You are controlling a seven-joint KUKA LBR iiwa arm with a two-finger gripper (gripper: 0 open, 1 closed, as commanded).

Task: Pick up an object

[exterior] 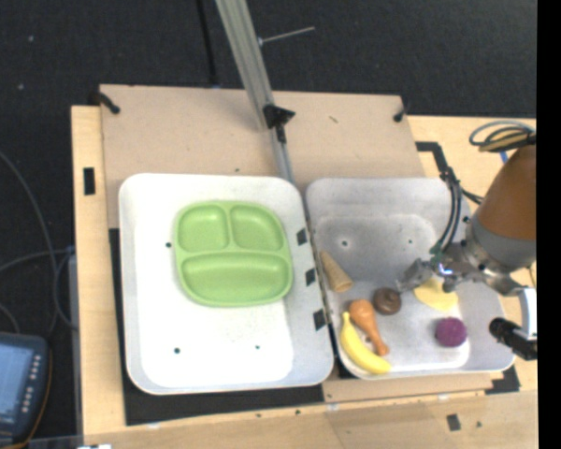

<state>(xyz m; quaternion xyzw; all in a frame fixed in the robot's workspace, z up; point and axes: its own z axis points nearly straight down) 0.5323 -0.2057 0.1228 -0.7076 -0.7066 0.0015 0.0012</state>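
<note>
In the right bin [374, 204] we count six toy foods: one banana [360, 349] lying along the front-left corner, one orange drumstick [366, 323] pointing front-right beside it, one brown round piece [386, 299], one purple ball [451, 332], one tan cone [334, 270] and one yellow piece [438, 297]. The gripper [428, 271] hangs just over the yellow piece; we cannot tell how it is set. The arm [510, 209] leans in from the right. One green divided plate [232, 253] sits in the left bin [150, 344] on the tabletop [215, 120].
</note>
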